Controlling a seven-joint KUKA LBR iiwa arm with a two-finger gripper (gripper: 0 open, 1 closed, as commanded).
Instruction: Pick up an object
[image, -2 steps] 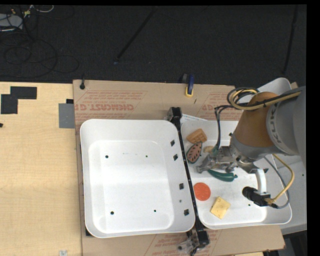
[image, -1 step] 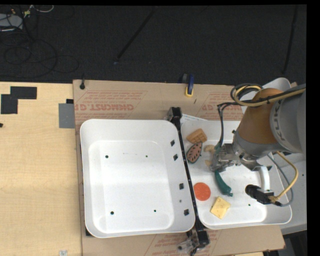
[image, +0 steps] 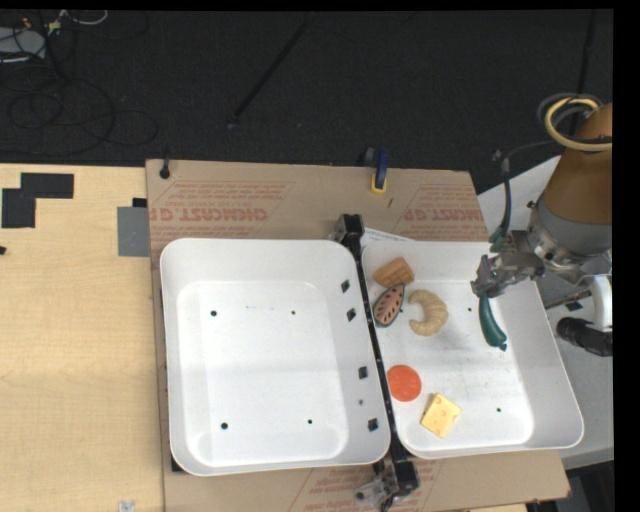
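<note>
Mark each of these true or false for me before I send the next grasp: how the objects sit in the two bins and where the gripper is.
1. All the loose objects lie in the right bin. True.
2. The orange disc sits in the left bin. False: it lies in the right bin, near the divider.
3. The yellow block is the object nearest the camera-side edge. True.
4. The gripper hovers over the left bin. False: it is over the right bin's right half, right of the croissant-shaped piece.
5. The croissant-shaped piece lies between the gripper's fingers. False: it lies apart from the gripper on the bin floor.
</note>
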